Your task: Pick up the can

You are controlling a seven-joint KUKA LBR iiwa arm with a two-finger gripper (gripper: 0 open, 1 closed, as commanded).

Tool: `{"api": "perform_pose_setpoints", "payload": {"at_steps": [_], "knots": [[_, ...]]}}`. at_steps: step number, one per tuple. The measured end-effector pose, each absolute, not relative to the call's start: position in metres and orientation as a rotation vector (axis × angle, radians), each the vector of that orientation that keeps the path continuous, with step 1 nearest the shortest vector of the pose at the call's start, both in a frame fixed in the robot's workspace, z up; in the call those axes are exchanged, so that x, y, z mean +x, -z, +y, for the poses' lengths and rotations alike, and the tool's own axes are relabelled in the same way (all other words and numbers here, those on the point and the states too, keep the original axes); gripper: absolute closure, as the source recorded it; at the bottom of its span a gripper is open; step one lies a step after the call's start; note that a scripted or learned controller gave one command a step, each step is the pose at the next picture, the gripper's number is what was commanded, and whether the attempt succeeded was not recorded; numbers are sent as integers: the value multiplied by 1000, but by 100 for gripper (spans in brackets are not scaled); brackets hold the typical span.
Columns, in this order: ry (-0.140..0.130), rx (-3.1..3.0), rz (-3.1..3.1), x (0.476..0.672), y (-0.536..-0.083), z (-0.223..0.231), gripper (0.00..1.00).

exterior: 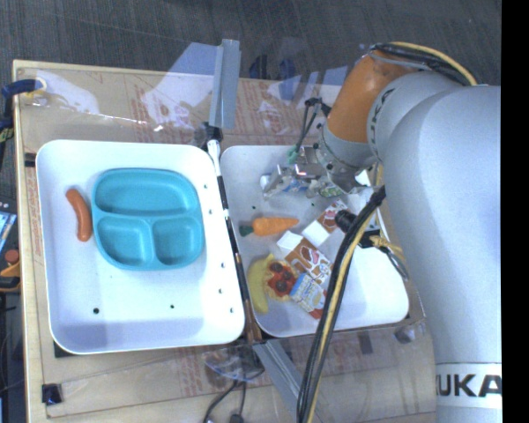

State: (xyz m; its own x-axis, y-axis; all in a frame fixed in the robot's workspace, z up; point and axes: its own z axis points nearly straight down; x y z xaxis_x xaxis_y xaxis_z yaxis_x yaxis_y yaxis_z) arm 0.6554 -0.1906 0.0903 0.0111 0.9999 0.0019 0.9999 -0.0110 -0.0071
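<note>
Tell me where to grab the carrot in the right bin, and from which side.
Take the carrot at its orange middle, coming straight down from above. It lies flat in the right bin, long axis running left-right in the view, so close across its narrow width. Stay off its right tip: a white block sits close there and would probably foul the grasp.

The two bins (pixel 132 324) are white; the left one carries a turquoise divided tray (pixel 147 216) and an orange-red sausage (pixel 79 213). In the right bin, the carrot (pixel 274 226) is orange with a green tip; the banana (pixel 258 285) is yellow; the packet (pixel 301 272) shows red, white and brown print. The arm (pixel 423 174) is grey with an orange band.
</note>
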Motion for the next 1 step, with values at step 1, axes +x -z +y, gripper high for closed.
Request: {"api": "perform_pose_setpoints", "payload": {"at_steps": [1], "knots": [[-3, -2163, -2272, 646, -139, -162, 0]]}}
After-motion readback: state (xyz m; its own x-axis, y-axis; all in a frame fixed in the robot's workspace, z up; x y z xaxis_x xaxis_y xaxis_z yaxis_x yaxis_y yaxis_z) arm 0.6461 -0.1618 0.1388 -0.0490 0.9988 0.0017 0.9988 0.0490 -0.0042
